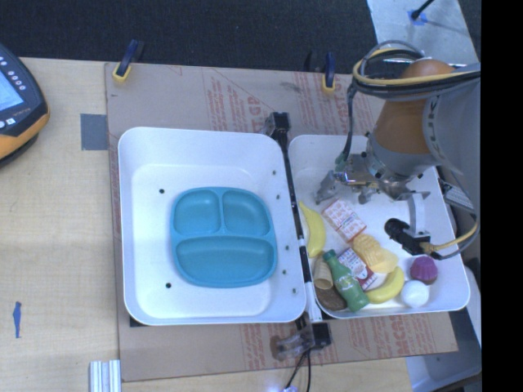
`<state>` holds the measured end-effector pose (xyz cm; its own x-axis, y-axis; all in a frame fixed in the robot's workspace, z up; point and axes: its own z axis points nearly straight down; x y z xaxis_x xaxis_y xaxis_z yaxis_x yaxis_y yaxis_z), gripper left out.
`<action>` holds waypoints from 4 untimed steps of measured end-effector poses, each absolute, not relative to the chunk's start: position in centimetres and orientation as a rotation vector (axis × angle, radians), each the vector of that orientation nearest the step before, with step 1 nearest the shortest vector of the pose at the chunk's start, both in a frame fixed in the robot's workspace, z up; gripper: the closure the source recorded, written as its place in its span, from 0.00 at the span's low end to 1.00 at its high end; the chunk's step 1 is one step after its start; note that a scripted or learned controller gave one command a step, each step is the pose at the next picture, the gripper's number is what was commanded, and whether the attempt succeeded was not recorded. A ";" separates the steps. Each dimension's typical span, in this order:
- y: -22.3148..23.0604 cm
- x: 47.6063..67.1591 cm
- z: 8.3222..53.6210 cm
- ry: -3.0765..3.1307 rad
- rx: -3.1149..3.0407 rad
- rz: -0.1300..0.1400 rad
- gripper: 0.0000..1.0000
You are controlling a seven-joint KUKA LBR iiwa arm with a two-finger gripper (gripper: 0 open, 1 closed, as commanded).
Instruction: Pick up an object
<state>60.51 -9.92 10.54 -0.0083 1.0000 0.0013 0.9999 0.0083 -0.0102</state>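
1. I have the gripper [357, 182] hovering low over the right bin [458, 288], above the toy pile; I cannot tell how the jaws stand.
2. Next I judge a descent onto one item, perhaps the green bottle [344, 280] or yellow banana [314, 228].
3. The left bin [139, 300] holds a blue divided plate [223, 238].

The grey arm [425, 129] reaches in from the right, tool [359, 182] lowered.

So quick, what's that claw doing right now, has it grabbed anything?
Claw: over the right bin, above the toys; whether it is open or closed cannot be told.
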 end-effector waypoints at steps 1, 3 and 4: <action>-11.1 54.5 9.0 -2.218 -2.213 0.013 0.00; -11.5 57.3 9.1 -2.220 -2.213 0.008 0.00; -10.2 66.0 9.3 -2.233 -2.216 -0.004 0.00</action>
<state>66.03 -10.22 9.32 -0.0074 1.0000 -0.0011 1.0000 0.0074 0.0049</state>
